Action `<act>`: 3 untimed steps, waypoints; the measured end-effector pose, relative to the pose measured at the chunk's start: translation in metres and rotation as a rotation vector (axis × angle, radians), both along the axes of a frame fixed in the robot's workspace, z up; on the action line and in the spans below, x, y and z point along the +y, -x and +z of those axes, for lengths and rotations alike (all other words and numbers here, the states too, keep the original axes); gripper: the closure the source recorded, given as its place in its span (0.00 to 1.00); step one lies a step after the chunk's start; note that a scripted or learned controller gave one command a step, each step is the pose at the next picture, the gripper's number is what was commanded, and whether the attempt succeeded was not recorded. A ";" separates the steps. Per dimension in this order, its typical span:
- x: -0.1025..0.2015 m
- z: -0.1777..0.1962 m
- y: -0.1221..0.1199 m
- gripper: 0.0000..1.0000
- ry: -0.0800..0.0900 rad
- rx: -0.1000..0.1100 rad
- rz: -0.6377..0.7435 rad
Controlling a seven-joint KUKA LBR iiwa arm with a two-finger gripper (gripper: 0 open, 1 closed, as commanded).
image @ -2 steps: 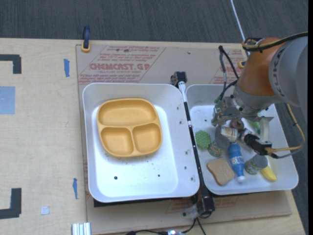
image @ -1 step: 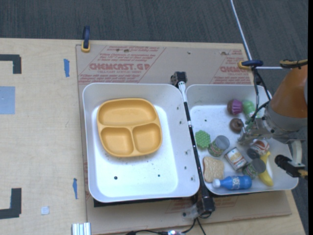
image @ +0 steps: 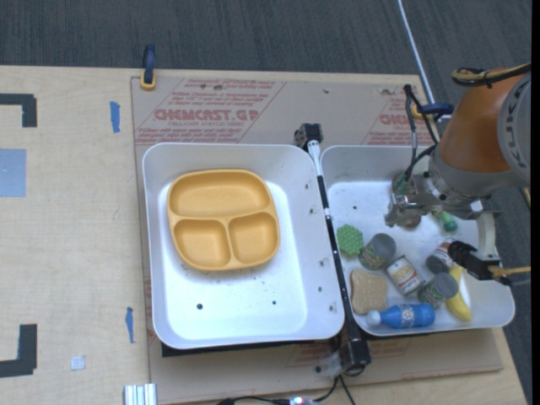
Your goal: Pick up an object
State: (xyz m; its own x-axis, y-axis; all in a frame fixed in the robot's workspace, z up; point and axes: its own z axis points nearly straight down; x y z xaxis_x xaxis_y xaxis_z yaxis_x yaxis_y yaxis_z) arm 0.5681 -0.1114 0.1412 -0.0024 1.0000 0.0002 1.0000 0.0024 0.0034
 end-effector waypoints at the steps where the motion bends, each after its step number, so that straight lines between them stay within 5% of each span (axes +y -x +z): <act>1: -0.001 0.000 0.000 0.00 0.000 0.001 -0.001; 2: 0.018 -0.054 0.023 0.00 0.002 -0.003 -0.004; 3: 0.018 -0.043 0.021 1.00 0.003 -0.010 -0.003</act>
State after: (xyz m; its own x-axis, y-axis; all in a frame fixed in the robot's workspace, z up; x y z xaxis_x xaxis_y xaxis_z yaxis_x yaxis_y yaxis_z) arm 0.5475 -0.0931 0.0986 0.0006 1.0000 -0.0030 0.9999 -0.0006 0.0131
